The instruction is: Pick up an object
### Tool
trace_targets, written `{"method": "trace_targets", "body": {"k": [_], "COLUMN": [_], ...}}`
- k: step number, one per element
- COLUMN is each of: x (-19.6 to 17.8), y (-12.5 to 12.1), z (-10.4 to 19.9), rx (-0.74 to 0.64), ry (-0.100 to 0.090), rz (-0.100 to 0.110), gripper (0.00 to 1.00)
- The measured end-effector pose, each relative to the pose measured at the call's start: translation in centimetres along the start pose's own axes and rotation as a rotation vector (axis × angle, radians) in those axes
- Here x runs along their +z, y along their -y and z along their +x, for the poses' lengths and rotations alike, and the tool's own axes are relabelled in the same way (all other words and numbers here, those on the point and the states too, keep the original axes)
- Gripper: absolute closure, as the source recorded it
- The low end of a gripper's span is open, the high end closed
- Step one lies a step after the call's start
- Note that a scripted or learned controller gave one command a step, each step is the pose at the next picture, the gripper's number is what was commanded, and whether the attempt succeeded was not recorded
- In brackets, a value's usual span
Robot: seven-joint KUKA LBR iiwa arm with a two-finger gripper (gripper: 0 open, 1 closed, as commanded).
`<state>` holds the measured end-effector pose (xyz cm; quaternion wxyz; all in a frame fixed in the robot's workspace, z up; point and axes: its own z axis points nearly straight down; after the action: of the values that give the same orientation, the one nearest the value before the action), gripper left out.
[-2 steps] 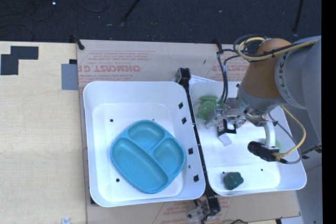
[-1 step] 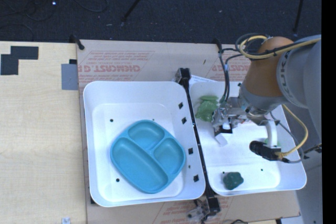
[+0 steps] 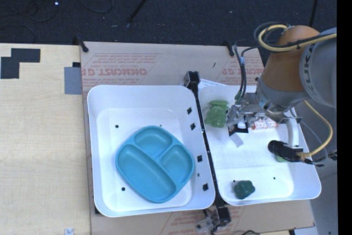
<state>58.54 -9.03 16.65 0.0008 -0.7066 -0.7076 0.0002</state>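
The robot's two-finger pincer [image 3: 237, 128] hangs low over the right-hand white plastic bin [image 3: 258, 173], at about eleven o'clock from that bin's centre; whether it is spread or pressed together cannot be told from this angle, and nothing can be made out in its grip. It is carried by the grey arm with an orange band [image 3: 287, 69], which reaches in from three o'clock. Beneath everything lies the pale wooden bench [image 3: 38, 135], and on it a flat brown cardboard sheet with red print [image 3: 126, 66] that shows at twelve o'clock of both bins. The left-hand shallow white bin [image 3: 110, 99] sits at nine o'clock of its neighbour, the two touching along a black divider strip [image 3: 202, 135]. In the left bin a turquoise plastic plate with three compartments [image 3: 154, 165] lies flat, toward five o'clock of the bin's floor. The things to pick are in the right bin. A crumpled light-green soft object [image 3: 217, 113] rests at ten o'clock, just beside the pincer on its nine o'clock side. A small dark-green lump [image 3: 243, 189] lies at six o'clock near the front wall, well apart from the pincer. A little red-and-white packet [image 3: 264, 125] lies at the pincer's three o'clock, close by.
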Motion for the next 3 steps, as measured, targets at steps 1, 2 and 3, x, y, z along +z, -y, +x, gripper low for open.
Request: {"method": "trace_targets", "body": {"k": [1,2,3], "x": [-6.1,-5.9,-5.3], "y": [0.1,0.1,-0.5], "z": [-0.4,-0.4,4.2], "rx": [0.0,0.0,-0.002], "ry": [0.001,0.0,-0.001], "rz": [-0.002,0.003,0.005], "gripper": [1.0,1.0,1.0]}}
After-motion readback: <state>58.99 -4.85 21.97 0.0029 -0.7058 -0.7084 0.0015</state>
